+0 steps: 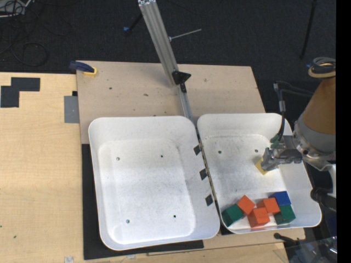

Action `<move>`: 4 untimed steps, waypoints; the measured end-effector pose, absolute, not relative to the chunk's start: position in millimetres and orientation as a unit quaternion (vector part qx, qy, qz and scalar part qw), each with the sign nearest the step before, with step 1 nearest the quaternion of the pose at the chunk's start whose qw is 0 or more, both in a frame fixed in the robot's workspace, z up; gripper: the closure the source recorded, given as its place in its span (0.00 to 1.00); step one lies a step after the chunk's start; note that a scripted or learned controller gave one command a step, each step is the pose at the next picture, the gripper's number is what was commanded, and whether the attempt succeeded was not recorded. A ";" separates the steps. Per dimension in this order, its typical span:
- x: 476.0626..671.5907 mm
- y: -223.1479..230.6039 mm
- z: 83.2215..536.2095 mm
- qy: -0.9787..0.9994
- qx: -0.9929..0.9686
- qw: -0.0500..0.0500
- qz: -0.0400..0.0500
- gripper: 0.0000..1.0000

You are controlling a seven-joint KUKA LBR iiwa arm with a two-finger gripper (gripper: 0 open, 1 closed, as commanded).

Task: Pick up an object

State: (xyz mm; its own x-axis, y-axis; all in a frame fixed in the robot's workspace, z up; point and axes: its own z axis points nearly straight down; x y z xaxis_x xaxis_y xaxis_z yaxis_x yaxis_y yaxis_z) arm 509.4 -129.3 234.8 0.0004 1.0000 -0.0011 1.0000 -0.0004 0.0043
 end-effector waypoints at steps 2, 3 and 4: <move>520.4 -79.3 285.0 0.708 0.706 -0.001 0.000 1.00; 529.2 -25.2 259.3 0.709 0.706 -0.003 -0.002 1.00; 538.4 24.4 236.2 0.708 0.706 -0.003 -0.002 1.00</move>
State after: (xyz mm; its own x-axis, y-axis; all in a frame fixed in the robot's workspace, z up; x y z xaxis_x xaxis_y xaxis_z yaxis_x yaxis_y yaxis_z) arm 538.4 24.4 236.2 -0.0028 1.0000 0.0018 1.0000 0.0029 -0.0071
